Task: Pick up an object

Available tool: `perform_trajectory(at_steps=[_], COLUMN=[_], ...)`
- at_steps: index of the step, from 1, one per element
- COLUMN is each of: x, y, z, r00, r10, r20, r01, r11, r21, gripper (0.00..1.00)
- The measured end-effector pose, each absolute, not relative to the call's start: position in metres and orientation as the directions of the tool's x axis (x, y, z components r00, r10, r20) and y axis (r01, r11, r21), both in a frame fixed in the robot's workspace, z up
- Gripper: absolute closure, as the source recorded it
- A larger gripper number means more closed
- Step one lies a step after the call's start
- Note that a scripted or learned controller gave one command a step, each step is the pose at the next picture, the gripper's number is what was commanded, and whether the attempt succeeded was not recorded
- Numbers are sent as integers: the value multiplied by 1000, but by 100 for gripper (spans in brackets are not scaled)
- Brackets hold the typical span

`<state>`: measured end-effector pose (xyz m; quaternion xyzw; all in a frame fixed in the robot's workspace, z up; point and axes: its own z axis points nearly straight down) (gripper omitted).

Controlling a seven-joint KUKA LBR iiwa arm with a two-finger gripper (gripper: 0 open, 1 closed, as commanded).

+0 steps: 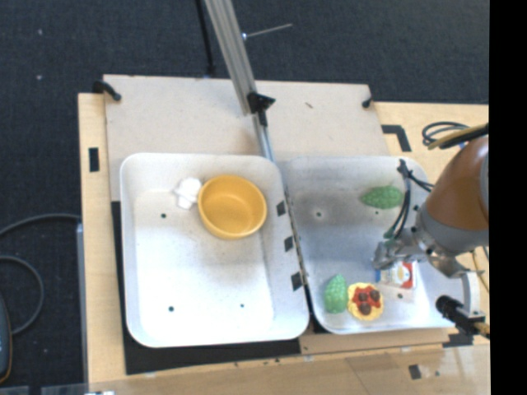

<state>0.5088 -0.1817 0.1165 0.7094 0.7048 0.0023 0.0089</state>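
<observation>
Right bin [329,179], near edge: green obj [335,293] beside round yellow/red toy [366,300]. Gripper [389,257] low just above them, next to red/white item [403,274]; finger gap can't tell, grasp unconfirmed. Farther back: green leafy piece [382,196]. Left bin [165,303]: yellow bowl [233,206], white lump [188,191] touching.

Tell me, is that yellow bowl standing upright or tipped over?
Upright. The yellow bowl in the left bin shows its round open mouth and inside to the overhead camera, with a small white object beside its rim.
</observation>
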Motion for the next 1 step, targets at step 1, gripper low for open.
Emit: perform_trajectory(at_steps=[1], x=[511], y=[-181], z=[160], r00=[-4], r10=[1000], r20=[-2], r01=[1000], r11=[4], r21=[7], gripper=[100])
